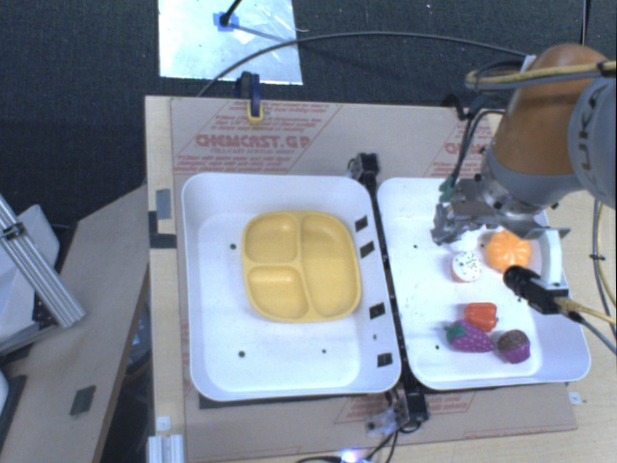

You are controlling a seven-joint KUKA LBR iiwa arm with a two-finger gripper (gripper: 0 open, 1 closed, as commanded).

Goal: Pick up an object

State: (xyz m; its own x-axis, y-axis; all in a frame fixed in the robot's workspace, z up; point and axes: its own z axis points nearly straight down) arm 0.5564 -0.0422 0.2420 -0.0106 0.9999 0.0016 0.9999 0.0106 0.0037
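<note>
Right bin [424, 360], far half: the hand [453, 222] hangs low over the white floor, just left of a small cluster of toys. You cannot tell from this angle whether it is open or closed; nothing shows held in it.

Nearest candidate: a small white round piece [467, 266] with dark specks, lying just below and right of the hand. Beside it, partly under the arm, an orange fruit [508, 251], round and smooth.

Nearer edge of the same bin: a red pepper-like piece [481, 315], a purple grape bunch [469, 338], and a dark purple-and-brown lump [514, 345], all close together, the grapes touching or nearly touching the pepper.

Handling, as a guess: these look like hollow plastic play food, light, stiff and slick. Round ones will likely roll or squirt out of a pinch, so take the white piece across its widest part, square from above. The grape bunch offers a bumpy surface and may hold better.

Left bin [207, 287] carries a yellow divided tray [299, 263], well apart from the hand.
</note>
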